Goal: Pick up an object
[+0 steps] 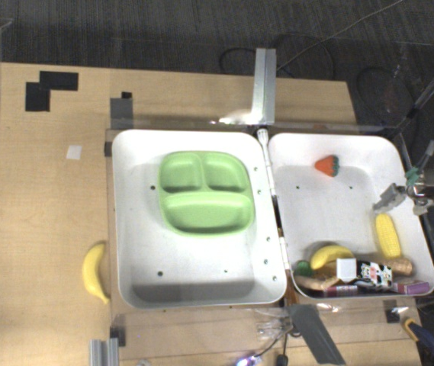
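Observation:
The right bin holds several small objects. A red strawberry lies near its back. A yellow corn cob rests by the right wall. Along the front wall are a yellow banana, a white cube, a black-and-white patterned item and a purple marker. My gripper hangs at the bin's right rim, just above and behind the corn cob, with nothing visibly in it.
The left bin holds a green divided plate. A second banana lies on the wooden bench left of that bin. A metal post stands behind the seam between the bins.

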### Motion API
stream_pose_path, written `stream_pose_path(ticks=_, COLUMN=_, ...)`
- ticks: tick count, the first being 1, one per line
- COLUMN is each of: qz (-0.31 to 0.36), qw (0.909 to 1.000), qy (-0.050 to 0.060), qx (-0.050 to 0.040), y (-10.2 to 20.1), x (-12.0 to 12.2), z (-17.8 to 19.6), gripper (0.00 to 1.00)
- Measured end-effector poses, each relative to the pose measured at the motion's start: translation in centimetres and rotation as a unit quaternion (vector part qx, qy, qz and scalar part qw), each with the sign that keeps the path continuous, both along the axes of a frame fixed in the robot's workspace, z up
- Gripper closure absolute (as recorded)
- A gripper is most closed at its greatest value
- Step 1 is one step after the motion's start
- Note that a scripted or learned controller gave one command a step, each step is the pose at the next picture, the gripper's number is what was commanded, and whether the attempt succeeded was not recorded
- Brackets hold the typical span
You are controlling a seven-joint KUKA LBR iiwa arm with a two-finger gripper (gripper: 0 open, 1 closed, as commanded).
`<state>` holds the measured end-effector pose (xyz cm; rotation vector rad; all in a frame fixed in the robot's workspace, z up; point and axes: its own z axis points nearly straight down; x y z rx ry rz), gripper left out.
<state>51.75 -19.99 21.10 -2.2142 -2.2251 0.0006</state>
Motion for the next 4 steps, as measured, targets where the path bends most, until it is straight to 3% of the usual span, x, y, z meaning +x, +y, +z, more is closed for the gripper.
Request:
stream_pose_path(ticks=1, qz=0.050, qw=0.9988, qy=-0.001, qx=-0.0002, y=-0.5, x=-1.2, z=-11.4, gripper=0.00)
stream_pose_path(ticks=2, qz=0.049, qw=0.9988, qy=0.000, qx=0.0009, y=-0.5, x=-1.2, z=-10.6, gripper=1.00)
stream_pose_path(ticks=3, qz=-0.175, qw=0.9846, qy=-0.002, qx=-0.0008, y=1.3, x=-2.7, z=-11.6, gripper=1.00)
stream_pose_path(ticks=4, qz=-0.095, qw=0.9955, qy=0.000, qx=-0.0006, y=3.4, x=6.1, z=-8.8, gripper=1.00)
